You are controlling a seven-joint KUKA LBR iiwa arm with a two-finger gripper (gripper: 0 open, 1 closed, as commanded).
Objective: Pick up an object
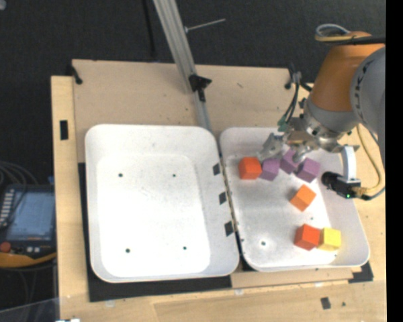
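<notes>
A tan desk (134,99) is seen on dark flooring; two shallow white bins are set on it side by side, the left bin (154,136) beside the right bin (349,253); a metal pole (178,35) is slanted up from behind the bins; a handheld screen unit (27,223) with cables is placed at the far left.

A robotics lab test bench.
A grey and orange industrial arm (342,79) reaches over a plywood bench (141,92) bearing two shallow white bins (101,146), with a metal camera pole (178,39), a teach pendant (27,220) and loose cables on dark flooring.
</notes>
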